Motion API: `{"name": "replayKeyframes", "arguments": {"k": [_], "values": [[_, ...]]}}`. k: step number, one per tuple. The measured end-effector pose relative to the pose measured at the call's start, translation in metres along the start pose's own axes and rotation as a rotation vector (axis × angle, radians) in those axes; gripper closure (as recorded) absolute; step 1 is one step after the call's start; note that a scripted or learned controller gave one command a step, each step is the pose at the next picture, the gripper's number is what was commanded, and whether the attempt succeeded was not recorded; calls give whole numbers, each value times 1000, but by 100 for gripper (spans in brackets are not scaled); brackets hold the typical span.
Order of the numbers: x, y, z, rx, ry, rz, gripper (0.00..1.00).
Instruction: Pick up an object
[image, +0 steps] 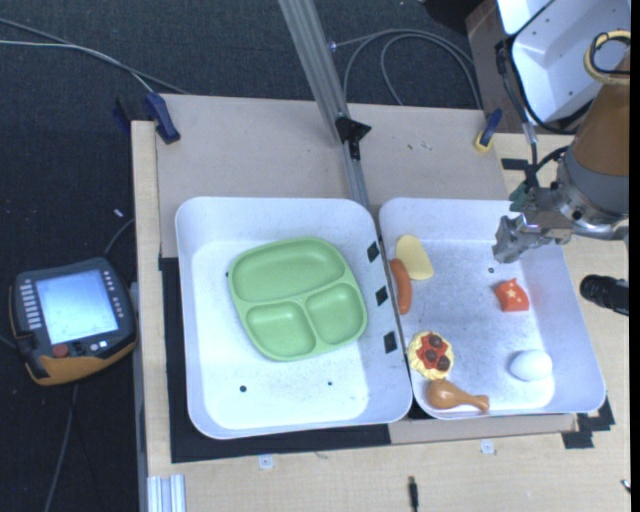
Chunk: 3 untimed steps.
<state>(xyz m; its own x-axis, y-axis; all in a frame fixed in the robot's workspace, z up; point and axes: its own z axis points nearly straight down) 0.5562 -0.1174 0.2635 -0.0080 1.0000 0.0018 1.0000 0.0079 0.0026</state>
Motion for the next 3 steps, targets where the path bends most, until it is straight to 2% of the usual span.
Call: {"name": "replayKeyframes", "arguments": {"k": [1, 3], "values": [[54, 20, 2, -1, -1, 1, 100], [150, 37, 8, 1, 0, 2, 100]]}}
